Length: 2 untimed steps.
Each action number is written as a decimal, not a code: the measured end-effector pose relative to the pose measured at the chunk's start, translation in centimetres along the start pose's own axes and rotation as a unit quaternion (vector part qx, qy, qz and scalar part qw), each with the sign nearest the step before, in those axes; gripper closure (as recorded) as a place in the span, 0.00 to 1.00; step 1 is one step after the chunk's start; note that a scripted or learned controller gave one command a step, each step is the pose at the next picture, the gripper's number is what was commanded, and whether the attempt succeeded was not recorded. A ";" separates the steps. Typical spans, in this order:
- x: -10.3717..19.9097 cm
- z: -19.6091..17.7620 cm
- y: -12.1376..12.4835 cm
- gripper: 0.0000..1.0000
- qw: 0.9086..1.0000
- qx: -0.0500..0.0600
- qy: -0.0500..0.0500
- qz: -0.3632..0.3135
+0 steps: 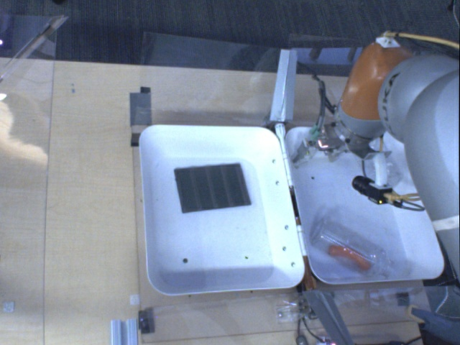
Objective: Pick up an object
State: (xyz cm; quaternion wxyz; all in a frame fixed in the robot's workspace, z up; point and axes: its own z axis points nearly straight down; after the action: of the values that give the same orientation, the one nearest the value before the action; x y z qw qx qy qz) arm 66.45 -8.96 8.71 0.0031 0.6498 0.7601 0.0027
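Camera view: right bin (338,200), near end, one clear packet (348,250) enclosing an orange stick, lying flat. Left bin (215,254), middle, one dark ribbed mat (213,187). Right bin, far left corner, tool (320,144), apart from the packet; whether it is apart or together cannot be told.

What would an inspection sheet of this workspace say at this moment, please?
Surface: pale wooden bench bearing the left bin and the right bin side by side.
Job's things: dark ribbed pad lying flat in the left bin; clear packet with an orange item in the right bin.
Clutter: nothing seen.
Grippers: gripper at the right bin's far left corner, apart from both things.
Cables: dark wires at the bench's near edge.
Surroundings: dark carpet beyond the bench.
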 end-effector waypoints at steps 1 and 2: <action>-6.2 0.0 -0.3 0.00 0.999 0.000 -0.001 0.035; -11.2 -6.5 -3.2 0.00 1.000 0.000 -0.001 0.022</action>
State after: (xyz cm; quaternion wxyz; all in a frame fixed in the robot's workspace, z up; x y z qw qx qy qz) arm 65.01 -20.51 15.24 0.0042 0.6661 0.7458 0.0020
